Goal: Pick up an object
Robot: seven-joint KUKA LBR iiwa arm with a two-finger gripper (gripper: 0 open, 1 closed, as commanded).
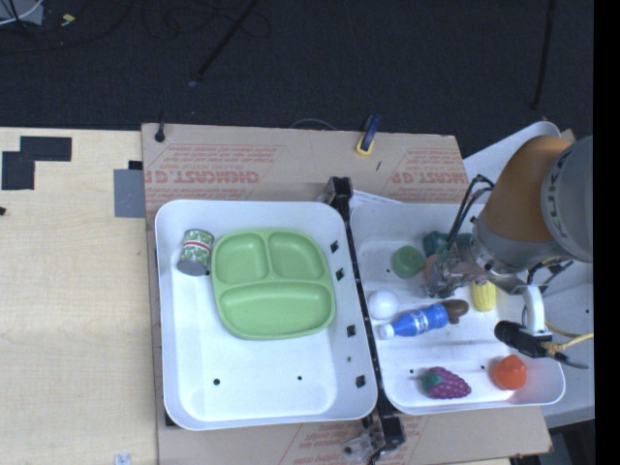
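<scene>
Purple grapes lie at 6 o'clock in the right bin, an orange ball just at their 3 o'clock. Arm enters from 3 o'clock, orange band up, gripper down near bin centre; jaw state: cannot tell. Blue bottle lies on its side at the gripper's 7 o'clock, white ball beside its cap. Cardboard print reads reversed, illegible. Left bin: green divided plate, small can

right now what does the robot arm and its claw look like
The arm is a thick, rounded grey body with a wide orange band above the wrist. Thin dark cables run from the band down to the claw, a small dark metal piece at the end of the arm, over the right bin.
</scene>
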